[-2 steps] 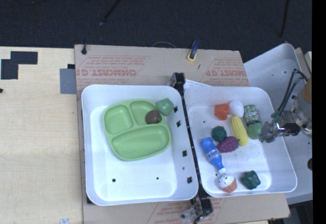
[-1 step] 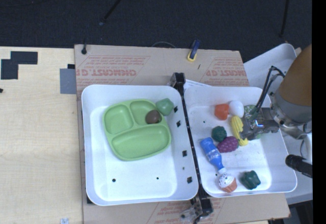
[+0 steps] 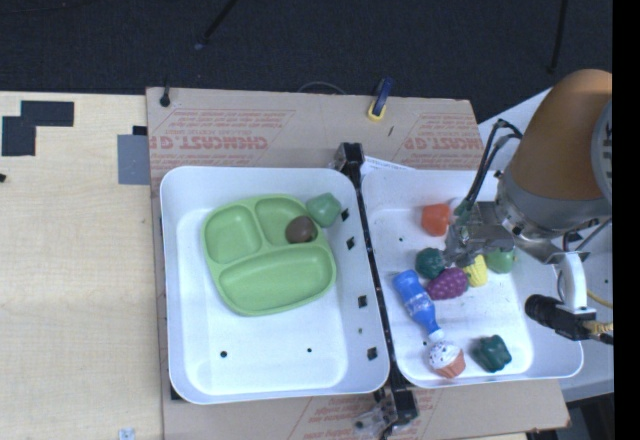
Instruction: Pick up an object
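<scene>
My gripper is low in the right bin, among a cluster of toys. Right under and beside it lie a dark green round toy, a purple grape bunch, a yellow piece and a light green piece. An orange ball sits just up and left of it. Nearer the front lie a blue bottle, a cupcake toy and a dark green block. The wrist hides the fingertips.
The left bin holds a green divided plate with a brown ball on it and a pale green block at its rim. A black divider runs between the bins. The arm's orange band looms at the right.
</scene>
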Robot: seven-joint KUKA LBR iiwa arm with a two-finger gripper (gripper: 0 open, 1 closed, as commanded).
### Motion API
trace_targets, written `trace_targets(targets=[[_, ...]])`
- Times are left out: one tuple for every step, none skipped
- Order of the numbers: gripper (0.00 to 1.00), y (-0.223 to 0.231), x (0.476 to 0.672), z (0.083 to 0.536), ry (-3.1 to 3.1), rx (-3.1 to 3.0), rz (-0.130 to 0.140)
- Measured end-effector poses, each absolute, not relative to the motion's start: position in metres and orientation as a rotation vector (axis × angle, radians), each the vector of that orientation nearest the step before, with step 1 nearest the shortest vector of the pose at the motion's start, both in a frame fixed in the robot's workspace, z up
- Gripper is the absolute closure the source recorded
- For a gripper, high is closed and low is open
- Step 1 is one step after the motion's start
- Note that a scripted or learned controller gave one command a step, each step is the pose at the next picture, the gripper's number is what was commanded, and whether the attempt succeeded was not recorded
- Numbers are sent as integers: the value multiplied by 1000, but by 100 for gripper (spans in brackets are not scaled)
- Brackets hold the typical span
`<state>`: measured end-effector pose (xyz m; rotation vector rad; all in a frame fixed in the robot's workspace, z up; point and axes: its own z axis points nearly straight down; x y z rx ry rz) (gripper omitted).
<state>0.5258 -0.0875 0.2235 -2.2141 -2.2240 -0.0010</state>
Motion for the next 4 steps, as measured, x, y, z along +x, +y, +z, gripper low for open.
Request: trace_targets(targets=[[100,-37,550,213,-2224,-2214,0],[100,16,572,227,-2226,-2215,-2],[100,64,598,216,-2223,-2215,0],[100,89,622,235,-2223,-2219,-2]])
